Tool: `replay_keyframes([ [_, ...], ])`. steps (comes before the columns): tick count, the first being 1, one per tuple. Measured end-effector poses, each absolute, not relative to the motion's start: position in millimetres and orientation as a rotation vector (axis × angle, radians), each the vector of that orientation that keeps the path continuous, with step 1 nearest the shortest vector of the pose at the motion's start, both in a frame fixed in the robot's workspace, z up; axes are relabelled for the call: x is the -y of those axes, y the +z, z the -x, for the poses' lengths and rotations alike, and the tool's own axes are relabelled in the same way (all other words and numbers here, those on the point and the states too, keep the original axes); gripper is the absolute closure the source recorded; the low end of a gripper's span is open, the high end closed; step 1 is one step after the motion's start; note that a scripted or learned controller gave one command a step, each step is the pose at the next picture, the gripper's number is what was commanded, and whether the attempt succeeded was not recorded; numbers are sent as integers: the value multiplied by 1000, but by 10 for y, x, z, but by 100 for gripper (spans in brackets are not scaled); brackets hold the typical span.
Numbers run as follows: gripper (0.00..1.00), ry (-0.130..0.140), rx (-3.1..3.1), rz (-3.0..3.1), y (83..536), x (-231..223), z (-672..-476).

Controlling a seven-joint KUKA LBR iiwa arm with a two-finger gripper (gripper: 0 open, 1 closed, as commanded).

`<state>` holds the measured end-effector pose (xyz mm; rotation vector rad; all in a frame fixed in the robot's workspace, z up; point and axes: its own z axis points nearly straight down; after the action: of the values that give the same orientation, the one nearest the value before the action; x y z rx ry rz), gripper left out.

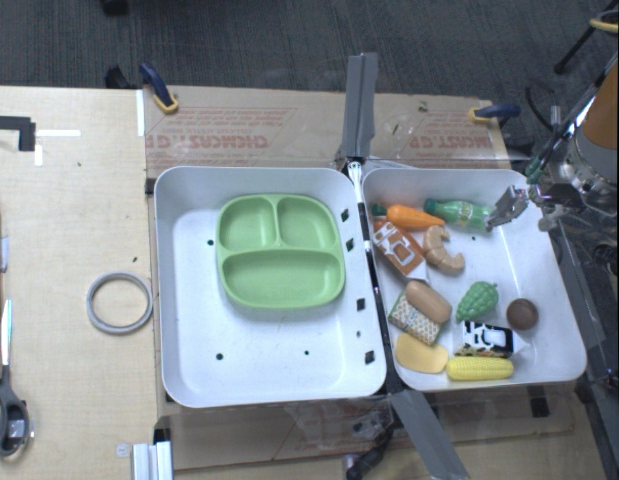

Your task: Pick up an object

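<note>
The bench [69,228] is carrying two white bins. The left bin [189,348] is holding a green divided plate [280,249], well left of the jaws. The right bin [549,268] is holding toy foods. The gripper [509,208] is hanging over its upper part, just right of the green bottle [457,211], gripping nothing; whether the jaws are wide or narrow cannot be told. A carrot [413,215] is lying further left.

One fixed camera looks down at a slant from above the counter [69,228], far enough back to take in both white bins [179,268] and dark floor [289,18] beyond.
</note>
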<state>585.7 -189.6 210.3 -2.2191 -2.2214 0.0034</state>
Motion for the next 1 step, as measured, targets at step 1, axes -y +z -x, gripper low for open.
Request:
replay_keyframes([
  [1, 0, 3, 2229, 2213, 910, 1212, -6081],
])
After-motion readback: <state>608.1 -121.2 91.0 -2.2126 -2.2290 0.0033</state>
